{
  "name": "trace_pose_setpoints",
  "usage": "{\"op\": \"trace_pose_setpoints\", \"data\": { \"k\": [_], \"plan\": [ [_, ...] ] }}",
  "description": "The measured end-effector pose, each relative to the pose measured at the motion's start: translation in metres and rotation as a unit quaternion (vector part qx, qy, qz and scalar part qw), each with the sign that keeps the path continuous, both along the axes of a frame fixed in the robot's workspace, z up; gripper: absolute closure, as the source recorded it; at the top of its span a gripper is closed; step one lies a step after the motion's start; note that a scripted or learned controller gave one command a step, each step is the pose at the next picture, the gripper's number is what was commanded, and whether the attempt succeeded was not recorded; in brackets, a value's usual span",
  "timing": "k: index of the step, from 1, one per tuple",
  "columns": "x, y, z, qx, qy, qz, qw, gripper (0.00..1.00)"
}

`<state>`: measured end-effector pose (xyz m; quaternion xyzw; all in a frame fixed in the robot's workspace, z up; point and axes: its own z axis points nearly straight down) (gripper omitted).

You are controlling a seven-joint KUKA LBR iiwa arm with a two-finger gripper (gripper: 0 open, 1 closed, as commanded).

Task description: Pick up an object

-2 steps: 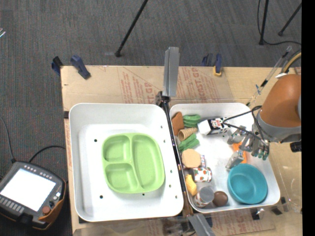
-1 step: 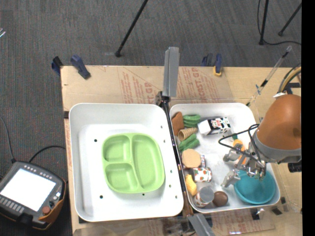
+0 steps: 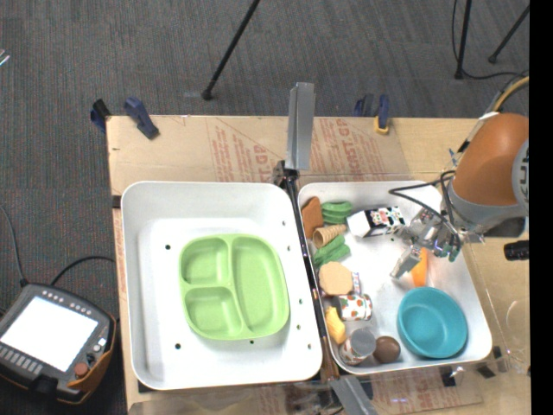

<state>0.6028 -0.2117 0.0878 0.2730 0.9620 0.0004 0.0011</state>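
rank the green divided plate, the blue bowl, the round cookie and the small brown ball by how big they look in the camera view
1. green divided plate, in the left bin
2. blue bowl, in the right bin
3. round cookie
4. small brown ball, beside the bowl

All four lie at similar depth, so the order looks safe.

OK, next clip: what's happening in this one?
The arm reaches into the right bin, its gripper low over an orange piece just above the blue bowl. A clutter of small toys lines that bin's left side. The left bin holds a green divided plate. Nothing is visibly lifted yet.
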Motion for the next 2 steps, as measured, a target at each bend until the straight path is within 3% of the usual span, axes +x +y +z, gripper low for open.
{"op": "trace_pose_setpoints", "data": {
  "k": [1, 2],
  "plan": [
    [-0.058, 0.061, -0.001, 0.0014, 0.002, -0.053, 0.9986, 0.0],
    [0.0, 0.063, 0.0, 0.0004, 0.001, -0.1, 0.9949, 0.0]
  ]
}}
